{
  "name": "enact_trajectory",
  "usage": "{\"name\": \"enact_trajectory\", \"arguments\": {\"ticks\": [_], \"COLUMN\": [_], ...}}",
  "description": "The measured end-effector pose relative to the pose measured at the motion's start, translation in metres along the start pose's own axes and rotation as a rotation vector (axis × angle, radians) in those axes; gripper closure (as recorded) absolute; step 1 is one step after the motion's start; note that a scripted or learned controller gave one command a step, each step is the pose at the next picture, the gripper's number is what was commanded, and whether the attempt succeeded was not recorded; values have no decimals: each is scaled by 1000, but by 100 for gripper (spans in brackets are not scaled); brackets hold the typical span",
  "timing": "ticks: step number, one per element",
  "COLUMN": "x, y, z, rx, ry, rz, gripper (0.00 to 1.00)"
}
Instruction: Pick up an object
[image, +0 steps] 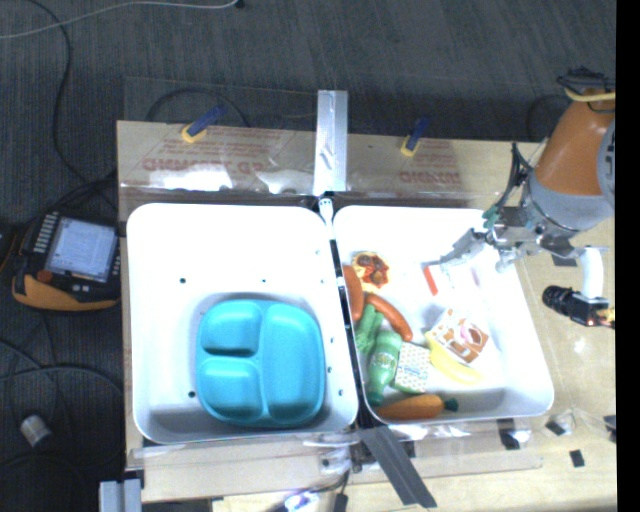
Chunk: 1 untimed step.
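Overhead, claw (455, 252) above the right bin (520, 340) — open, nothing between its fingers — no legible writing anywhere.

Robotics lab: bench-mounted arm (575, 160), bins (160, 300).

Handheld pendant (70, 255) on dark carpet (80, 90), left of bench.

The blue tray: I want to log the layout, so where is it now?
In the camera view, the blue tray lies in the left bin, toward its front, close to the divider that separates it from the right bin holding the toy food.
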<state>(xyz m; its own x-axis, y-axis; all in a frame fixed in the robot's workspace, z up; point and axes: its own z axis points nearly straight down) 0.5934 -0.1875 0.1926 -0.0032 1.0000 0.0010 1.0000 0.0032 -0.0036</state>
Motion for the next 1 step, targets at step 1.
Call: {"name": "enact_trajectory", "arguments": {"ticks": [1], "x": [-4], "y": [20], "z": [97], "rx": [0], "ry": [-3], "rz": [230], "gripper": [0]}}
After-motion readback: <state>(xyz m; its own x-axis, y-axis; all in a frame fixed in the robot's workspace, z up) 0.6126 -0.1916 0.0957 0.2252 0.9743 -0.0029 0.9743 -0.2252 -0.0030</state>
